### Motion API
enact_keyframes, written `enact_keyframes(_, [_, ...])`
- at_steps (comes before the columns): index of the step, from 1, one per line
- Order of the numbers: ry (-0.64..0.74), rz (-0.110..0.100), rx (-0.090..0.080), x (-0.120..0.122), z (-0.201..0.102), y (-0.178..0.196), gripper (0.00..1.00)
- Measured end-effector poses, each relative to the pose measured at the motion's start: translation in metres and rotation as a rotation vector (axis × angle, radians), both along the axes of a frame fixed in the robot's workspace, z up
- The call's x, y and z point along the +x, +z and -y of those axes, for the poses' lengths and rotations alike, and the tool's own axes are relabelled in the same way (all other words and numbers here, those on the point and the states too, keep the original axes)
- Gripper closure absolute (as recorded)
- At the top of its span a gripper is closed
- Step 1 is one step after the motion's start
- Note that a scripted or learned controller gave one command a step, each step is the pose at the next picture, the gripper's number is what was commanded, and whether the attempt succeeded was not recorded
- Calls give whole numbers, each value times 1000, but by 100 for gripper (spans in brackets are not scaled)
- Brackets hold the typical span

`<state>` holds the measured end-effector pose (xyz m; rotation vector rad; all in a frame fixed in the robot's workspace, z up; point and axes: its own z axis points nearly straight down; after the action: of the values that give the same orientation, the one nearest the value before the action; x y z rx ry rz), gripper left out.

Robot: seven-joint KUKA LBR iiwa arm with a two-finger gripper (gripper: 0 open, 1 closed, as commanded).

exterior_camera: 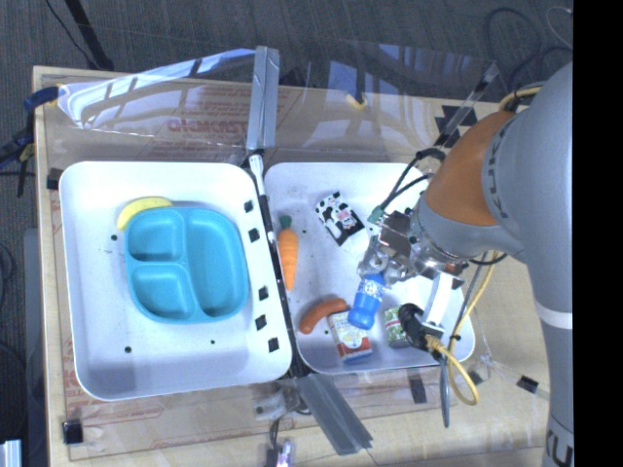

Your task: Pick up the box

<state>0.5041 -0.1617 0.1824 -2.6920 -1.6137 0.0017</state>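
Box not yet lifted, hand low in the right bin

The box (352,340) lies on the right bin's (311,178) floor near its front wall, beside a sausage (321,313). The hand (382,261) hovers over a blue bottle (365,303) just behind the box; its opening cannot be told. Grasp and lift remain.

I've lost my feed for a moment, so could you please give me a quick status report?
Gripper low in right bin, above blue bottle. Box lies near front wall, not held. Bottle and sausage crowd it.

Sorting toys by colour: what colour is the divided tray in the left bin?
Light blue; the divided tray shows in the camera view.
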Motion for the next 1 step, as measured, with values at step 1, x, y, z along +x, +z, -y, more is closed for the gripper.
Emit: enact_keyframes(1, [45, -2, 0, 37, 19, -3, 100])
